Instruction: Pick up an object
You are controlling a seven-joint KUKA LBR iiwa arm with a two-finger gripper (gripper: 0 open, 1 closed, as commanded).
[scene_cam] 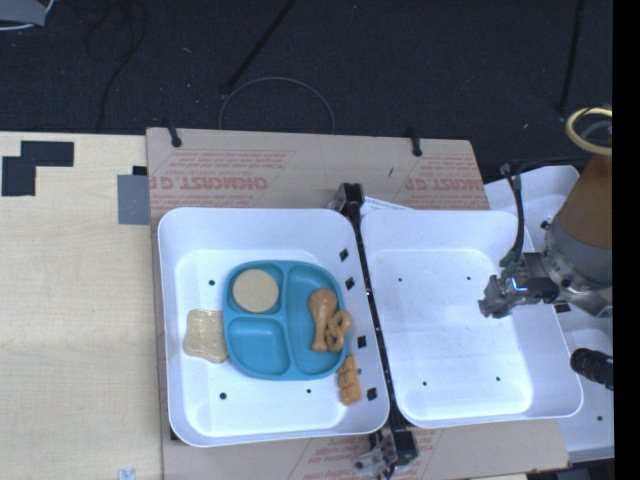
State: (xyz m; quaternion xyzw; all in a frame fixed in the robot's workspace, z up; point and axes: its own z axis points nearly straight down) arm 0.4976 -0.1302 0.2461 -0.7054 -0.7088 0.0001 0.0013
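Note:
A blue divided plate (268, 348) lies in the left bin (190, 238). A round tan cookie (254, 290) rests in its upper-left compartment, and a pretzel-shaped pastry (328, 320) lies in its right compartment. A pale slice of toast (205, 335) sits just left of the plate on the bin floor. A small orange-brown piece (348, 380) lies by the plate's lower right corner. My gripper (497, 301) hangs over the right side of the right bin (450, 408), far from all these objects, with nothing seen between its fingers.
A black divider clip strip (362, 298) runs between the two bins. Cardboard (300, 173) lies under the bins. The arm (590, 218) enters from the right. Wooden bench surface (70, 318) extends to the left.

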